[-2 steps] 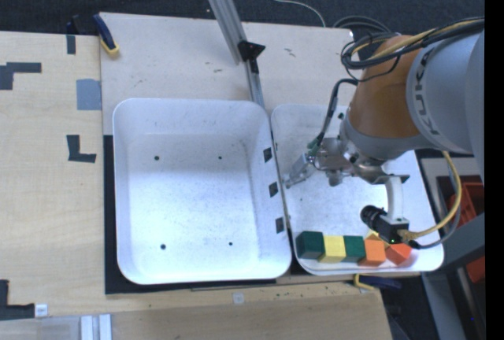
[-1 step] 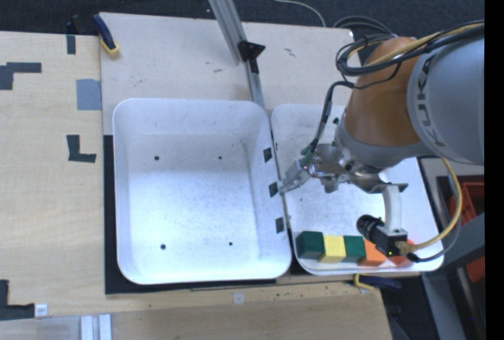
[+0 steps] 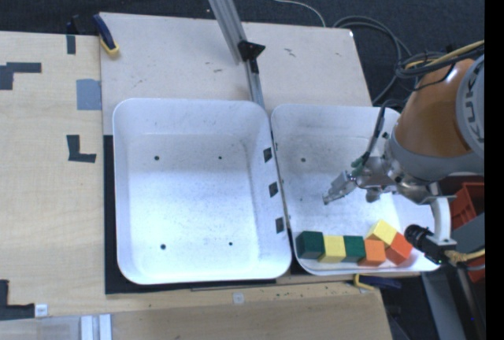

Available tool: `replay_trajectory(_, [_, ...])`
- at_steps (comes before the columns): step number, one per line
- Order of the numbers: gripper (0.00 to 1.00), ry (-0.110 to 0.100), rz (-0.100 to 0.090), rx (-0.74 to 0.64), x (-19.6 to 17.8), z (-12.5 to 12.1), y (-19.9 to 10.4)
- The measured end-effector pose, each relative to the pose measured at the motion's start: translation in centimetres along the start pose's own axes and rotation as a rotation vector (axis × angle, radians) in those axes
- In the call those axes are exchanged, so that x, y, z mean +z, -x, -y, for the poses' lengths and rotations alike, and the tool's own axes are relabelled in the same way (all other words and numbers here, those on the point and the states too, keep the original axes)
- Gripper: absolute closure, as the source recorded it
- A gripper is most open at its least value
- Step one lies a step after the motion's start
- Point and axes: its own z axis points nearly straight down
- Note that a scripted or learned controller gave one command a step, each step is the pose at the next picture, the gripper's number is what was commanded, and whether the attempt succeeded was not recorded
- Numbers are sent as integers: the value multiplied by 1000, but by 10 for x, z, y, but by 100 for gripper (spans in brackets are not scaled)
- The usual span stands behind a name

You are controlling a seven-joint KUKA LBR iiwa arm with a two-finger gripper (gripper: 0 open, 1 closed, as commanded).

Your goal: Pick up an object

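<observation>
Several coloured blocks lie in a row along the front wall of the right bin (image 3: 331, 122): a dark green block (image 3: 310, 243), a yellow block (image 3: 333, 247), a green block (image 3: 353, 247), an orange block (image 3: 374, 250), a second yellow block (image 3: 384, 232) and a red-orange block (image 3: 399, 247). My gripper (image 3: 341, 187) hangs over the middle of the right bin, above and behind the blocks, pointing left. Nothing shows between its fingers.
The left bin (image 3: 126, 173) stands beside the right one, with a shared wall between them. A slanted metal pole (image 3: 224, 4) rises behind the bins. Cables (image 3: 370, 27) lie at the back right. A blue-and-yellow tool (image 3: 105, 35) rests at the bench's back left.
</observation>
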Motion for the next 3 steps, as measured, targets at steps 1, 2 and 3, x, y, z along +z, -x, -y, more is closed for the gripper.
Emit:
replay_trajectory(1, [0, 6, 1, -1, -22, 0, 105])
replay_trajectory(2, [0, -1, -7, -12, 45, -27, 54])
replay_trajectory(3, [0, 3, -4, -12, 103, -61, 14])
